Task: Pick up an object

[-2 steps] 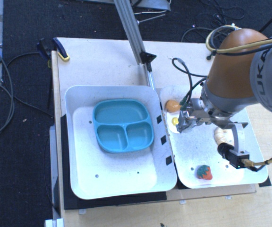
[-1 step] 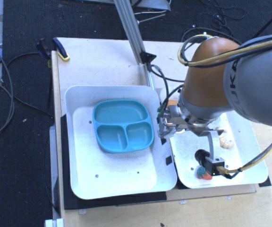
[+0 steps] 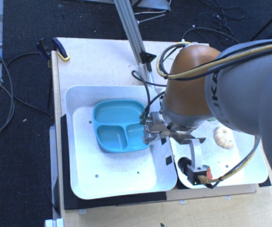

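Note:
A blue divided plate point(image 3: 118, 125) lies in the left bin point(image 3: 112, 178), toward its back right. My gripper point(image 3: 148, 129) hangs at the plate's right rim, low over the strip between the two bins. The orange wrist band and grey arm cover much of the right bin. A cream, lumpy shell-like object point(image 3: 223, 137) rests in the right bin point(image 3: 249, 176), to the right of the arm and apart from the gripper.
A small black piece point(image 3: 168, 160) sits at the divide between the bins, just below the gripper. A slanted metal pole point(image 3: 131, 27) rises behind the bins. Bare white floor shows in the left bin's front half.

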Motion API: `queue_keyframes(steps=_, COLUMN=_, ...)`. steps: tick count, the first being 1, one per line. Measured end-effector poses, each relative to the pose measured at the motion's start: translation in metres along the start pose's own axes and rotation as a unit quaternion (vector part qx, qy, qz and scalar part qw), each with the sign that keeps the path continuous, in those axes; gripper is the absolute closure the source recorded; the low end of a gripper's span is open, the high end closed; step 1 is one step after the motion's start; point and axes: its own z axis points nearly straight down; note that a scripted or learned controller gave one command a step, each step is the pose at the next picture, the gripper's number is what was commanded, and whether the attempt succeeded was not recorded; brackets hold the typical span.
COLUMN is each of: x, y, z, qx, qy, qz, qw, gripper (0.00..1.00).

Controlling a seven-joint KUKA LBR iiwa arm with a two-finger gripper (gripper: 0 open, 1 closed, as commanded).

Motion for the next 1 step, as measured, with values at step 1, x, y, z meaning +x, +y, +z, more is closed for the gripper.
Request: queue_keyframes(steps=1, x=-0.0030, y=0.0007, z=-0.0002, qx=-0.001, qy=-0.001, qz=0.003, qw=1.0000, gripper=0.00)
